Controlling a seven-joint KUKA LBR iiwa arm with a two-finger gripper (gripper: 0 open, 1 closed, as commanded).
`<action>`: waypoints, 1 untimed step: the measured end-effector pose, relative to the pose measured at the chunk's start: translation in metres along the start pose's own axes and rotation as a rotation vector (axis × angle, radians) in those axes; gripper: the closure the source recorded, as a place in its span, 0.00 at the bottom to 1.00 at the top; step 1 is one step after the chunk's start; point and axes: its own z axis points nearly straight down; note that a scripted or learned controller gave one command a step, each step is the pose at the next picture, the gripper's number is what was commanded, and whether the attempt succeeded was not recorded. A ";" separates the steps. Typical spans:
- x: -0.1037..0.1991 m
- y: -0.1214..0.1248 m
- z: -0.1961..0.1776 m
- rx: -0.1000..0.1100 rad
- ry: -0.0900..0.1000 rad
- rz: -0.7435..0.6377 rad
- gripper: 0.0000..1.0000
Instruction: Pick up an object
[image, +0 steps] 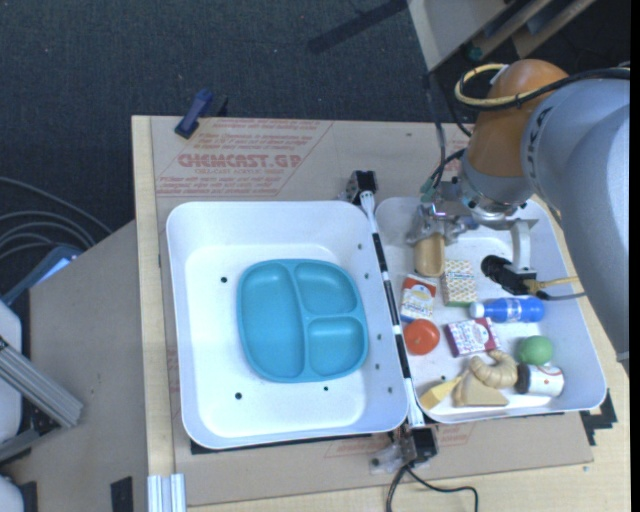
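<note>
My gripper (438, 226) hangs low over the far left corner of the right bin (585, 345). Directly under it, touching or nearly touching, lies a tan bread-like roll (430, 257). I cannot make out whether the roll is gripped. Near it lie a red and white packet (418, 297) and a checkered packet (459, 281). Further toward the front are a red disc (421, 337), a blue bottle (511, 310), a purple packet (470, 336), a green ball (537, 349), a tan croissant (495, 372) and a yellow wedge (468, 396).
The left bin (200, 260) holds a blue divided plate (300, 320). The bins' shared wall (385, 290) runs just left of the gripper. A white and red cup (546, 381) lies at the right bin's front. The arm covers the right bin's far right.
</note>
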 end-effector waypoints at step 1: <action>0.071 -0.034 -0.090 0.002 0.000 -0.002 1.00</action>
